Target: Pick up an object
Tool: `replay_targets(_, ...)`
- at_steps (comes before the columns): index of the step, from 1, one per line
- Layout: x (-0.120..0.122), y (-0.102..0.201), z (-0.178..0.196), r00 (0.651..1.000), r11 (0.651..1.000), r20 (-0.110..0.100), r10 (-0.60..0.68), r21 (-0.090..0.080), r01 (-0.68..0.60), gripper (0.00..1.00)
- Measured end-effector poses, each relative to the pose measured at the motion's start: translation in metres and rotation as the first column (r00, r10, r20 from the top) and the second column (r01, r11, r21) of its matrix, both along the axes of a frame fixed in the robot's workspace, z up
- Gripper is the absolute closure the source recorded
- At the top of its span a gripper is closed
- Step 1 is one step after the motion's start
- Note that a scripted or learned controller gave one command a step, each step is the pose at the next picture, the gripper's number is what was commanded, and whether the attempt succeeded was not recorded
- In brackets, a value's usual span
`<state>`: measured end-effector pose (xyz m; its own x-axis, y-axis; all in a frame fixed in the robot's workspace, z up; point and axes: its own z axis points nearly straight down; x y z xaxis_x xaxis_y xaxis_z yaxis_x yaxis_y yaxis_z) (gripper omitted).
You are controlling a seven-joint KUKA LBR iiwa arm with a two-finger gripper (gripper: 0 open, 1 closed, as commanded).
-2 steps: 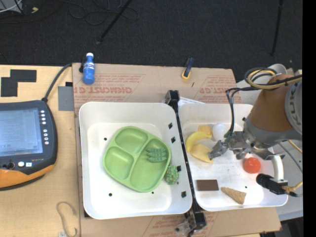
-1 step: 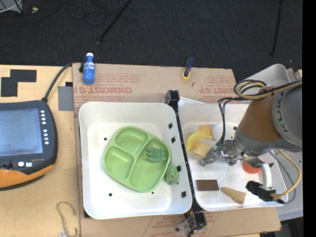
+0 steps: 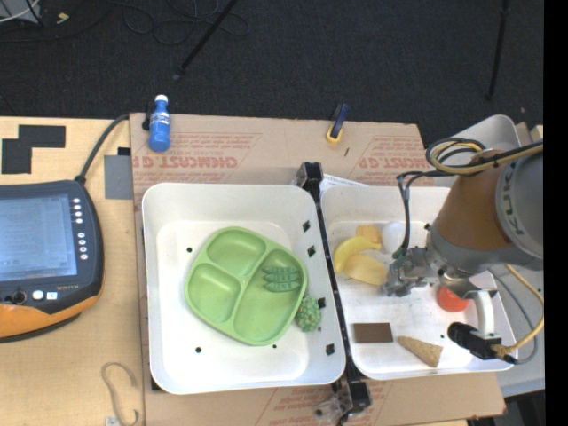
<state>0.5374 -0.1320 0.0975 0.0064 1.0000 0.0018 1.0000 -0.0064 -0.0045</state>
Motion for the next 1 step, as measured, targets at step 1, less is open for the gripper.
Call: replay_targets(1, -0.0042, -0.0034, 0.0615, 1.000, 1.000, 0.007, 0.000, -0.002, 0.000, 1.00)
